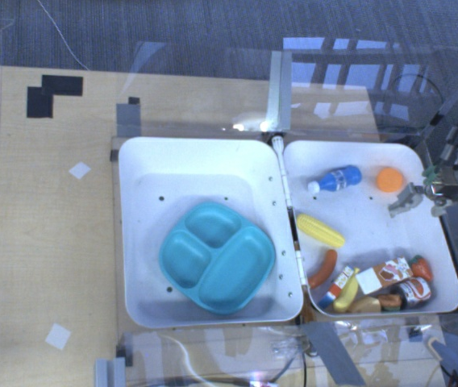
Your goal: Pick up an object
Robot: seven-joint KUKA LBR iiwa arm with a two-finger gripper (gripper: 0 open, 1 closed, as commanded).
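Toys are lying in the right bin (426, 240): an orange ball (389, 180), a blue bottle (335, 179), a corn cob (319, 231). The end effector (422, 198) is hovering beside the ball, seemingly spread apart, gripping nothing. A blue plate (217, 256) is sitting in the left bin (144, 216).

A pale wooden bench (43, 240) carries two shallow white bins side by side, the left bin (140, 216) and the right bin (430, 240), with a thin metal divider (287, 208) between them. In the left bin lies a blue divided plate (217, 256) with three compartments, set toward the near side. Black tape squares (52, 93) mark the bench's far left, and a grey carpet (172, 22) lies beyond it.
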